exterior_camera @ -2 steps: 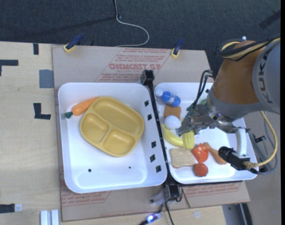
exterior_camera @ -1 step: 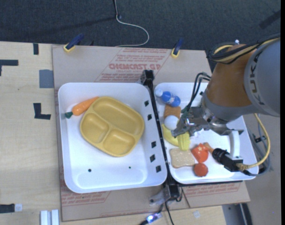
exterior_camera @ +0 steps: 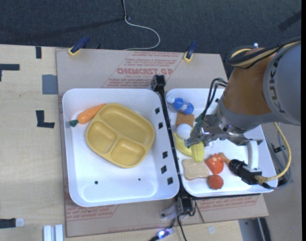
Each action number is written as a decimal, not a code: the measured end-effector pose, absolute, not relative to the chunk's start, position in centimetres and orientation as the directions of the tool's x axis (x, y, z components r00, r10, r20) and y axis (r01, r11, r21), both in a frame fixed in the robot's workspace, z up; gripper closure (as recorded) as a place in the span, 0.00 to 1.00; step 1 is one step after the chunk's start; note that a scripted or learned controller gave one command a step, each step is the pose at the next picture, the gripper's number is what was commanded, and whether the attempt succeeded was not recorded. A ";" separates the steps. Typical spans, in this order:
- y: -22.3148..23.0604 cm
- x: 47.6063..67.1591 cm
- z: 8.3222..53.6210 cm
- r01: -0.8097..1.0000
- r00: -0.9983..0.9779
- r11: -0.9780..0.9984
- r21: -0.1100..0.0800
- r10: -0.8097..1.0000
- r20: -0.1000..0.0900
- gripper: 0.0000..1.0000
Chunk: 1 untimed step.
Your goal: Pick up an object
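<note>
we see gripper (exterior_camera: 197,140) in right bin (exterior_camera: 263,143) | corn cob (exterior_camera: 197,151) directly under fingertips, touching | finger state: can't tell

One fixed camera looks down at a slant from above on both white bins (exterior_camera: 72,134), fairly near.

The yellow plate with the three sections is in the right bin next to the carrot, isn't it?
Not quite. The yellow plate is in the left bin, not the right one. The rest is right: it has three sections and the carrot lies next to it, by its upper left edge. The camera view shows this.
</note>
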<state>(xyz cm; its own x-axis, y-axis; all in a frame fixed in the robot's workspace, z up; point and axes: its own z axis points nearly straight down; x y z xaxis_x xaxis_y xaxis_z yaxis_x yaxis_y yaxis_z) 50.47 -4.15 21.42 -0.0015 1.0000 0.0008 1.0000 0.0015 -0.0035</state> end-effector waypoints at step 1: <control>-3.8 50.0 23.1 1.000 -0.002 0.002 -0.001 1.000 0.001 1.00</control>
